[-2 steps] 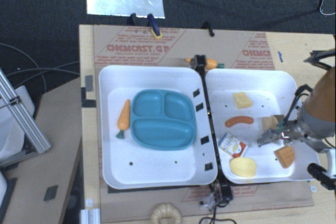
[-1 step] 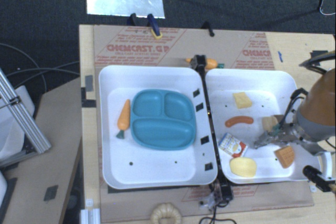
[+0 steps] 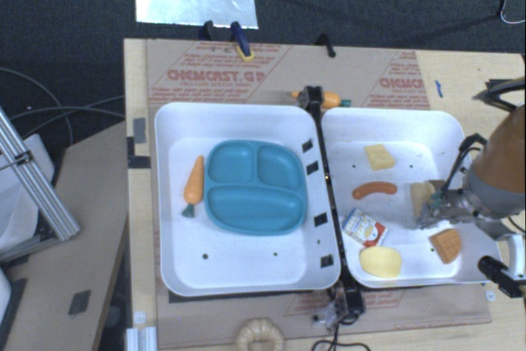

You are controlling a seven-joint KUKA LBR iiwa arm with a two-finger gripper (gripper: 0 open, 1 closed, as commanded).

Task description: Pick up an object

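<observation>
From above, the desk (image 3: 460, 70) carries two white bins side by side: the left bin (image 3: 177, 201) holds a blue divided plate (image 3: 253, 187) with a toy carrot (image 3: 194, 180) just beside it on the left. The right bin (image 3: 448, 131) holds a pale cheese block (image 3: 380, 156) at the far side, a sausage (image 3: 375, 190), a small packet (image 3: 362, 228), a yellow lemon-like piece (image 3: 380, 261) and a toast-like piece (image 3: 446, 245) at the near side. The jaws (image 3: 433, 214) are low in the right bin, just beside a tan piece (image 3: 422, 195), and I cannot tell if they are released or clenched.

Left bin (image 3: 177, 177): plate (image 3: 255, 186) fills centre; corners free.
</observation>
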